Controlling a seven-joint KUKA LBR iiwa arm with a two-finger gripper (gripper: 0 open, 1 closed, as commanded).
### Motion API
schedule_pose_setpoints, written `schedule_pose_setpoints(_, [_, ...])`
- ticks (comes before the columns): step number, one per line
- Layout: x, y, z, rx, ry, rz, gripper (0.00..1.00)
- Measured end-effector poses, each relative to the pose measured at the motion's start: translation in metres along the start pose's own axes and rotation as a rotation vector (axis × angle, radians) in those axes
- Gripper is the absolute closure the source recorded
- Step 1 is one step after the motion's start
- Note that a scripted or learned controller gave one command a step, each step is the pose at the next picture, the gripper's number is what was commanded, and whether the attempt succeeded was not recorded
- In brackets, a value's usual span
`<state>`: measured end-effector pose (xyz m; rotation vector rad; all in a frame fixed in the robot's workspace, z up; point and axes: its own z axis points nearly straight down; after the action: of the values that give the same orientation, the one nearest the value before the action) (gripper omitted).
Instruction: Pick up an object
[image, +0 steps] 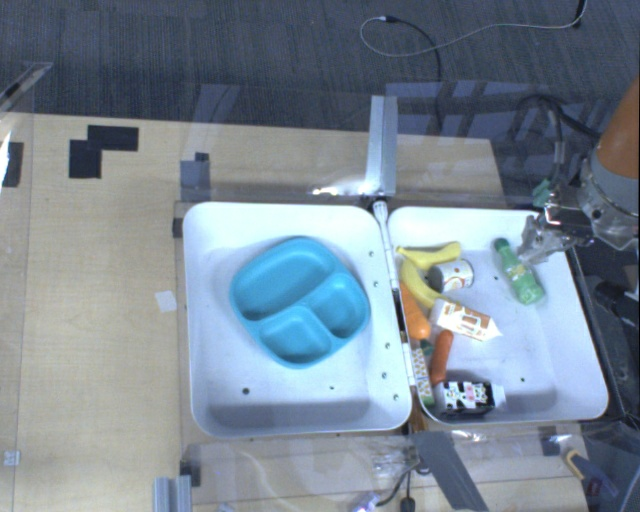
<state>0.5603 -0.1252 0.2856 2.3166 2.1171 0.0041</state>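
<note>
Camera view: a small green plastic bottle (520, 272) with a pale label lies on its side in the right white bin (560, 385), near its far corner. Just beside it hangs the gripper (538, 235); whether its fingers are open, I cannot tell.

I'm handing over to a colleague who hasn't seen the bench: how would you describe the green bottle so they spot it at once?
Look at the right-hand white bin, the one holding the clutter rather than the blue divided plate. Go to its far right corner, just below the gripper. The green bottle lies there on its side, apart from the banana and carrot heaped along the divider, and it is the only translucent green item.
</note>
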Motion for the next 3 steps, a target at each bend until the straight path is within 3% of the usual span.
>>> schedule_pose_setpoints(1, [0.065,0.052,-0.01,0.0,0.001,0.087,1.0])
schedule_pose_setpoints(2, [0.037,0.068,0.001,-0.001,0.0,0.144,1.0])
schedule_pose_setpoints(3, [0.027,0.077,0.089,0.001,0.0,0.011,1.0])
